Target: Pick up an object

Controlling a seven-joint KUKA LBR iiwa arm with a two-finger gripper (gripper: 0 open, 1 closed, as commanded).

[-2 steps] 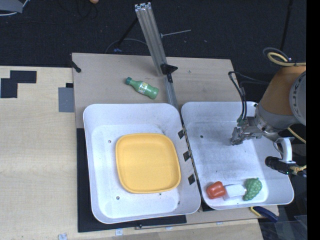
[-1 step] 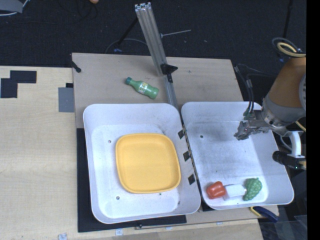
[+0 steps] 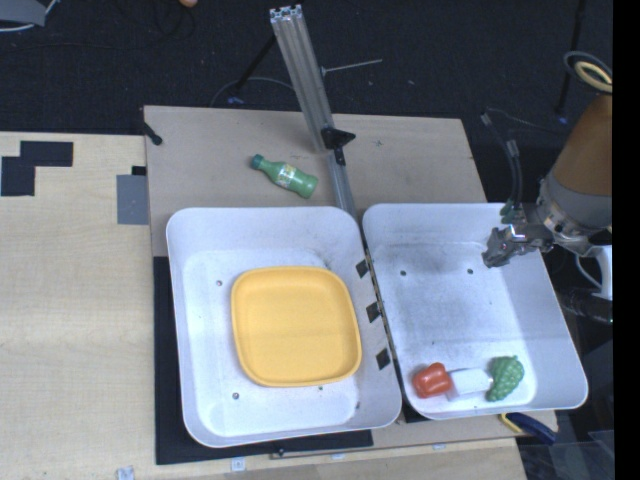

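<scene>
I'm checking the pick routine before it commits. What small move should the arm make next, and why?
Probably travel toward the near edge of the right bin, to hover above the small cluster there. The gripper sits over the bin's far right part, above bare floor, while the red pepper, white piece and green broccoli lie together at the near edge.

The arm (image 3: 585, 168) enters from the right edge (orange band above a grey wrist). Its claw (image 3: 500, 246) points leftward and slightly down, nothing visible between its tips.
</scene>
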